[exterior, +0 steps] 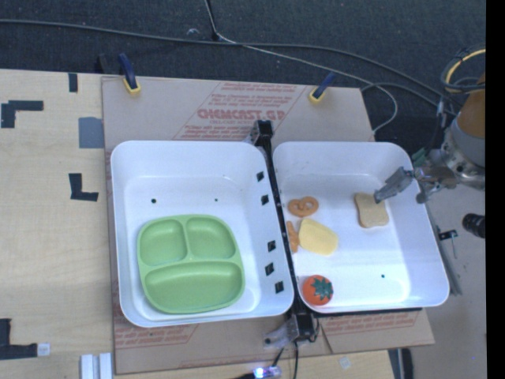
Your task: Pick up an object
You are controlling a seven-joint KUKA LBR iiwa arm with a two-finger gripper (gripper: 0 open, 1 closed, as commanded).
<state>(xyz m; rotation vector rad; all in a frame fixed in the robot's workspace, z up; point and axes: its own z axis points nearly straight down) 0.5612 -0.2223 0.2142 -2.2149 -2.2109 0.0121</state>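
Observation:
The right bin (410, 287) holds several toy foods. A tan bread slice (371, 211) lies toward its right side, a brown pretzel (303, 206) near its left wall, a yellow wedge (319, 238) below the pretzel with a small orange piece (292, 235) beside it, and a red tomato (318, 289) at the front. My gripper (404, 191) hangs over the bin's right rim, just above and right of the bread slice. It is open, and nothing sits between its fingers.
The left bin (126, 164) holds a green divided plate (189, 260). A black divider with clips (271, 212) runs between the bins. Cables (237, 42) cross the dark floor behind the bench.

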